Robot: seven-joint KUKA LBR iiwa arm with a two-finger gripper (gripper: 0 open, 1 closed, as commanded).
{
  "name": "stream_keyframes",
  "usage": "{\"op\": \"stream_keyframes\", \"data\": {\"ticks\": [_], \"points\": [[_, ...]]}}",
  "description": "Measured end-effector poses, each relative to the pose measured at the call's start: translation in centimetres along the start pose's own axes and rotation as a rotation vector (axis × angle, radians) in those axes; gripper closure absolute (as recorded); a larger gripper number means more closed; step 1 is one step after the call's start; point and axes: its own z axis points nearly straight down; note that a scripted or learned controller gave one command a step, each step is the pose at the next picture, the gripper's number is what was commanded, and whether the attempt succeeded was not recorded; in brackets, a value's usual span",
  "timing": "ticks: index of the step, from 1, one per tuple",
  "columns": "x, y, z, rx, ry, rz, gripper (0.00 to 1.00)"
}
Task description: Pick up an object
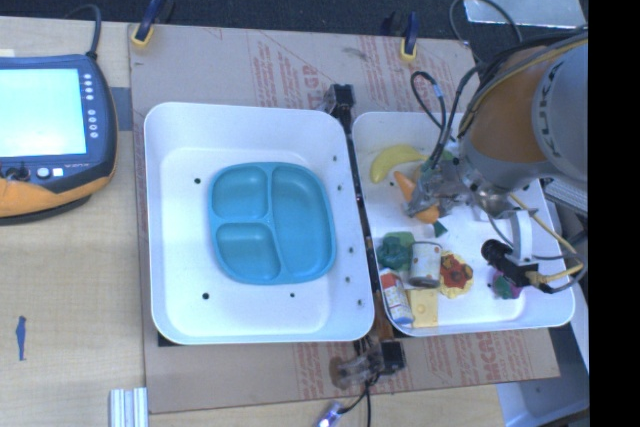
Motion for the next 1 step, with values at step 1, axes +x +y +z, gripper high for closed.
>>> {"op": "stream_keyframes", "data": {"ticks": [1], "points": [[7.24, 1.65, -9.11, -0.004, 0.004, 0.003, 1.00]]}}
